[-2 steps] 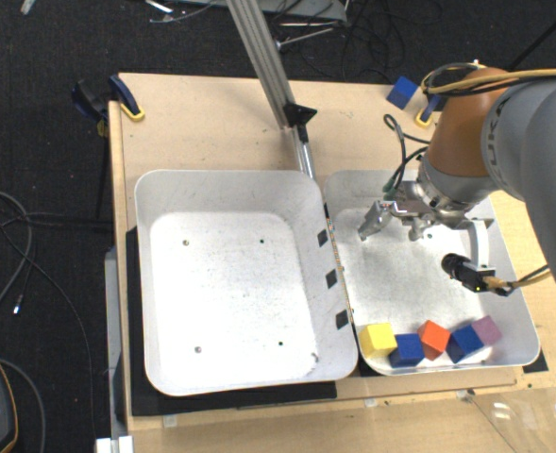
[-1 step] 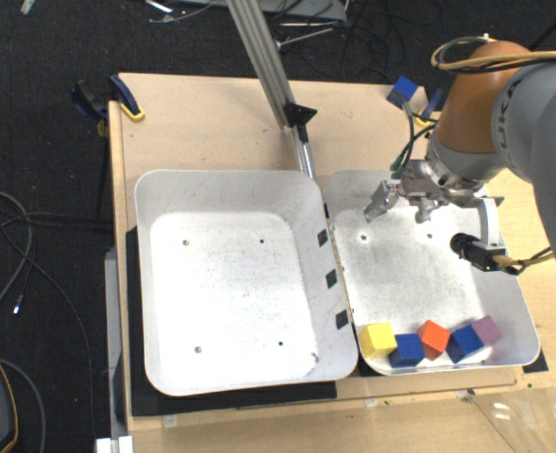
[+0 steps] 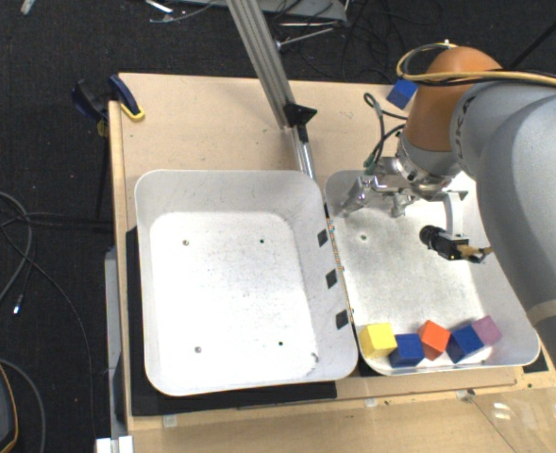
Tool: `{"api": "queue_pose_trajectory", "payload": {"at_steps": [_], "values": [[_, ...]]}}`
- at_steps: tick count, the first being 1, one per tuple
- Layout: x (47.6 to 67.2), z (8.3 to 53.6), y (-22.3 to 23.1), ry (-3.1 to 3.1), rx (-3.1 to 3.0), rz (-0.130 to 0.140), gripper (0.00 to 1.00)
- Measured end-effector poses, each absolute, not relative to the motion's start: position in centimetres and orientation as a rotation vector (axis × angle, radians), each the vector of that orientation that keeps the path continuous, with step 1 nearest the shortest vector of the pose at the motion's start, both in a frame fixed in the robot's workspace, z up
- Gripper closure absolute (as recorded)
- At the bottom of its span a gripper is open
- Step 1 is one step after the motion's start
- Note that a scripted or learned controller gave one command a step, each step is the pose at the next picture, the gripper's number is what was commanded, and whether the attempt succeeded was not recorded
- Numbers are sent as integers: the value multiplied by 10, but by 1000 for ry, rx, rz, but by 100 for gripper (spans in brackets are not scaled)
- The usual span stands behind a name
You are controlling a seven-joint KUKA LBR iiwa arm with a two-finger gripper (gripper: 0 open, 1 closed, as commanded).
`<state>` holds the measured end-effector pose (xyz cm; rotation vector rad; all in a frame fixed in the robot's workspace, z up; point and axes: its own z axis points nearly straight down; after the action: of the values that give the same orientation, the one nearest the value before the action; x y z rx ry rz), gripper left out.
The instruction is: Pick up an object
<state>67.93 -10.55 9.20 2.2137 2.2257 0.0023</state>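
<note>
We see the metal gripper (image 3: 377, 192) over the right bin's (image 3: 405, 272) far end; can't tell its state. Matte blocks sit along the near rim: yellow cube (image 3: 379, 338), blue (image 3: 407, 349), orange (image 3: 435, 337), blue (image 3: 464, 342), purple (image 3: 486, 329).

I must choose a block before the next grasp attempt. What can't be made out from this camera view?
- Gripper: whether it is open or shut; too small, and partly under the arm's wrist.
- Right bin: its far right side, covered by the arm.
- Blocks by the near rim, yellow to purple: crowded together, so touching or overlapping can't be told.
</note>
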Motion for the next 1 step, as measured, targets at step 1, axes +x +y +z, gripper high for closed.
{"api": "queue_pose_trajectory", "payload": {"at_steps": [1], "values": [[660,96,-134,2217,2226,-3,0]]}}
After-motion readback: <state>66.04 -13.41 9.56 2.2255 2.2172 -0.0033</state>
